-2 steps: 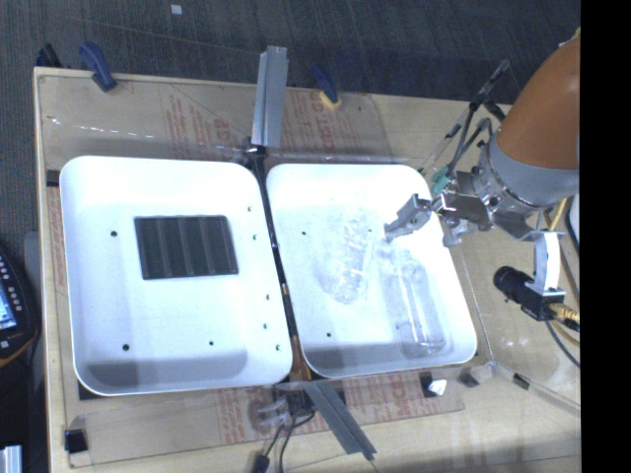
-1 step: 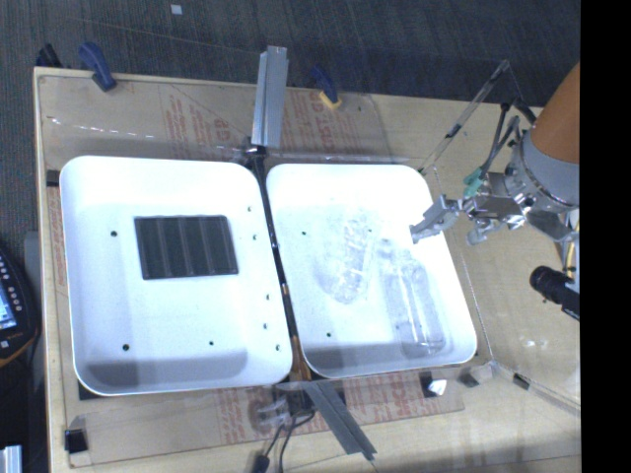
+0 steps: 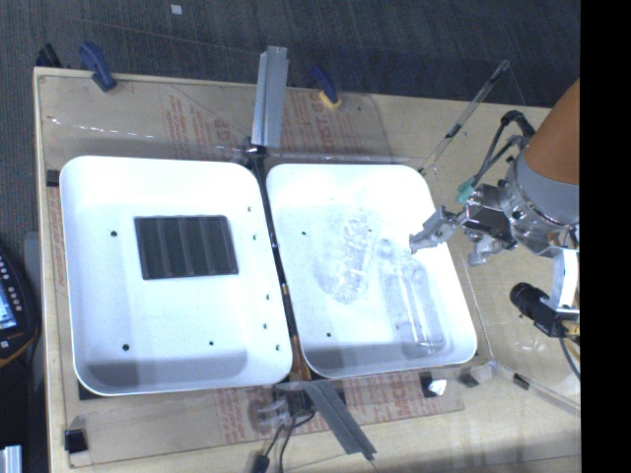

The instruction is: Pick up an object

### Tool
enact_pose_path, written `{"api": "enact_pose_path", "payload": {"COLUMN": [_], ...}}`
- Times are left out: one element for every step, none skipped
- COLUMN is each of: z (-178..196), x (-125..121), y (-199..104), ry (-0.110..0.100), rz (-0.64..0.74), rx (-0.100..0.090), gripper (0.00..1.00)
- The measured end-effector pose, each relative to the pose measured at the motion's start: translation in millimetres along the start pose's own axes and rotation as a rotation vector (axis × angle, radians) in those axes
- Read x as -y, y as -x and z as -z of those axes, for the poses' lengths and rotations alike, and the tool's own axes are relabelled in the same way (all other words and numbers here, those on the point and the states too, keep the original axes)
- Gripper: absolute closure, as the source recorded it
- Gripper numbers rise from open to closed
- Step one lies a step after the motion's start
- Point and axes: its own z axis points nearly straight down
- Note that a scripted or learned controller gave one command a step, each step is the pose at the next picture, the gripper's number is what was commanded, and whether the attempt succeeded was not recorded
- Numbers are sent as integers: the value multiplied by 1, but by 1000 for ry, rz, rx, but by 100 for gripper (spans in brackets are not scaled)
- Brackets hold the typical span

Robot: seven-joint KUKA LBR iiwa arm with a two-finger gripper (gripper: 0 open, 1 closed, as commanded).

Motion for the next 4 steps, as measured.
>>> {"api": "enact_pose_path", "payload": {"z": [34, -22, 6, -64], "x": [8, 13, 26, 16], "y": [-4, 1, -55, -9], "ry": [7, 2, 4, -2], "rz": [227, 215, -158, -257], "rx": [2, 1, 0, 0], "gripper": [0, 0, 0, 0]}}
